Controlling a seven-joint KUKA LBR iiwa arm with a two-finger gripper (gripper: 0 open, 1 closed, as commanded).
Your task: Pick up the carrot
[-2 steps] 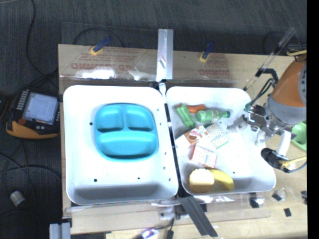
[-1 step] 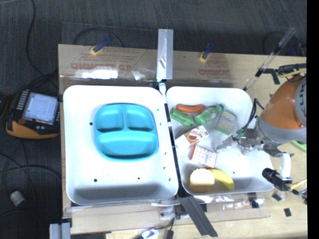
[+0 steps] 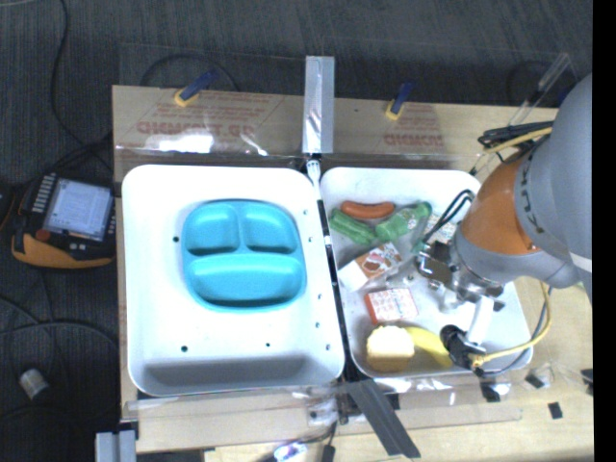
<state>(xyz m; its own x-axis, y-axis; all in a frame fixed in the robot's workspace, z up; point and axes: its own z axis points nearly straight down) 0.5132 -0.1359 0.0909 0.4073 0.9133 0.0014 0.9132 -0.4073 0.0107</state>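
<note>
The bench carries two white bins side by side, and I hang low over the right bin. My gripper sits among the clutter, but I cannot tell whether it is spread or closed, and I see nothing in it. The carrot, as I judge the orange piece, lies apart from my gripper, toward the far wall, just beside a green toy. I am in the approach: next I must shift over it, line up across its length and descend.
</note>
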